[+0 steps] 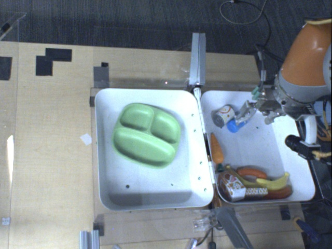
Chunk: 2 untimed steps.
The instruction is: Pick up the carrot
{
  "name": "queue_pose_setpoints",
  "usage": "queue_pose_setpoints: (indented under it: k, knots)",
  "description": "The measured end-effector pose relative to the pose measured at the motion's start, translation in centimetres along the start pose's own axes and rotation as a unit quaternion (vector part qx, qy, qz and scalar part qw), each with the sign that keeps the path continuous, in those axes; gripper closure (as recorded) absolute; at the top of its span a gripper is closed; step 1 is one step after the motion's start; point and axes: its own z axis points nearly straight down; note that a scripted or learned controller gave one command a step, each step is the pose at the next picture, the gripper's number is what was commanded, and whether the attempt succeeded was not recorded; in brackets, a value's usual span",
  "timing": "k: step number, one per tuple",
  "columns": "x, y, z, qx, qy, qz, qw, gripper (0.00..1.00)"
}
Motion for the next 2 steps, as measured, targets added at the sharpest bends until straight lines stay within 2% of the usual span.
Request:
queue_pose_setpoints:
  k: [1,2]
  knots:
    - [-1.4,-7.7,14.7,-0.005,-0.001,-0.016,0.9999,0.00]
    - [0.0,-0.7,14.7,-0.007,-0.002,-0.044,0.9990,0.00]
